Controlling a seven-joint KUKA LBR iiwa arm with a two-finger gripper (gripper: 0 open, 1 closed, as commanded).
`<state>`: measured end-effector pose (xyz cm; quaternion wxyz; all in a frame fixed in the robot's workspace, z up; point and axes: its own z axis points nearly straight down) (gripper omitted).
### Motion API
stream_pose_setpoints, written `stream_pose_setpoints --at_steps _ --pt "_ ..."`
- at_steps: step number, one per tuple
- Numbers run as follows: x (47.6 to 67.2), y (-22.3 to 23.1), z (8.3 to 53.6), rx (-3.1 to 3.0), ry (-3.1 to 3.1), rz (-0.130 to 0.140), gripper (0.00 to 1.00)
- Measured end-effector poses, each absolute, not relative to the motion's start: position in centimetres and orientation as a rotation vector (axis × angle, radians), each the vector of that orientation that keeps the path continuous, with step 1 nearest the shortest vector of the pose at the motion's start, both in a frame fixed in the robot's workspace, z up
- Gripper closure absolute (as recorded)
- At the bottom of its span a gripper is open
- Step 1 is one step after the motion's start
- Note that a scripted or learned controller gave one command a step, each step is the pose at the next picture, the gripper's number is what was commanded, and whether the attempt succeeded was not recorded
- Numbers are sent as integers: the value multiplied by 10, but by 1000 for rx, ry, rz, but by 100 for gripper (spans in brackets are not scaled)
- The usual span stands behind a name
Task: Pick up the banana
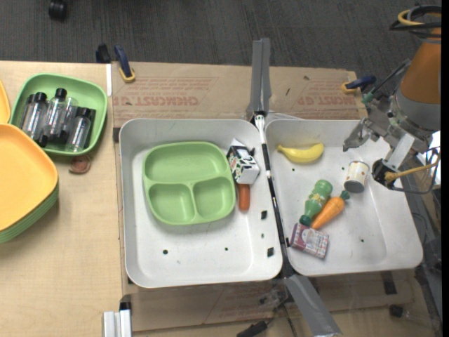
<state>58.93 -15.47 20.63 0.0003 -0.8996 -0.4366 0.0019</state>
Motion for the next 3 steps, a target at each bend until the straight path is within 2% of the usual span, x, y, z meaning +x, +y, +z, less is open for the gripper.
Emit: stream_pose_setpoints --at_steps 1,2,3 --pt "619 -95 144 -2809 -1401 8 0" --pt "573 -152 137 -2641 -1698 5 0" --pt "658 -106 109 -2595 -1770 4 0"
